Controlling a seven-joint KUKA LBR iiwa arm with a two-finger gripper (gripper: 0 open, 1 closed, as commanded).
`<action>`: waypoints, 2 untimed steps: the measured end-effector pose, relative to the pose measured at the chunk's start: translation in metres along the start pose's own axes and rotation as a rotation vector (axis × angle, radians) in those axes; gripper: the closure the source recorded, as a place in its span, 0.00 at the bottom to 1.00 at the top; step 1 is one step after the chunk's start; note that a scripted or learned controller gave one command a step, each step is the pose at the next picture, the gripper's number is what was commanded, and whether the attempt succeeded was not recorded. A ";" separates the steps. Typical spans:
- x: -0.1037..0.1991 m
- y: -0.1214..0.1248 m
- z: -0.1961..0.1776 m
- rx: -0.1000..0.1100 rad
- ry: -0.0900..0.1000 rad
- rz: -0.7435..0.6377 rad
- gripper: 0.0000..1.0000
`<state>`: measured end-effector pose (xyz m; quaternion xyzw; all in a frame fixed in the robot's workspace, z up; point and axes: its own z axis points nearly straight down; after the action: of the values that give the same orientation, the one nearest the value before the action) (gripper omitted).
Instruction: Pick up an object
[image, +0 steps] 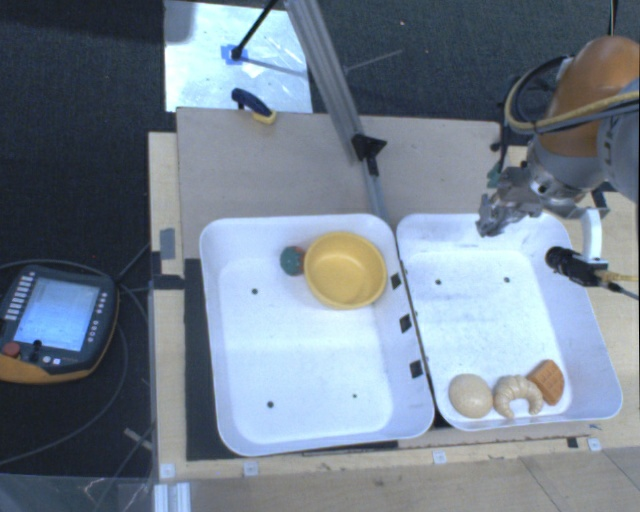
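Hovering over the far edge of the right bin (585, 330), the gripper (493, 222) hangs with its tip pointing down, and from where I stand I cannot tell how it is set, the view being too small and blurred there; nothing shows in it.

The things it might take in this bin lie at the opposite end, well apart from it, along the near wall: a pale round bun (470, 395), a croissant (519, 395) touching or just beside it, and an orange-brown biscuit (547, 379) at the corner. They run in a row across the bin, left to right.

The left bin (250, 350) bears a yellow bowl (345, 269) with a small green ball (291, 260) against its left side, off to the gripper's left.

The arm (590, 90) reaches in from the right, its orange band high, wrist bent downward. A move for the bun would, I judge, run toward the near wall.
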<state>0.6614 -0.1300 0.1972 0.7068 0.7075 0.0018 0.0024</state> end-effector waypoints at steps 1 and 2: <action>-0.005 -0.001 -0.044 0.001 0.000 0.001 1.00; -0.005 0.001 -0.098 0.000 0.000 0.000 1.00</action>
<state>0.6614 -0.1351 0.2948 0.7068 0.7074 0.0017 0.0023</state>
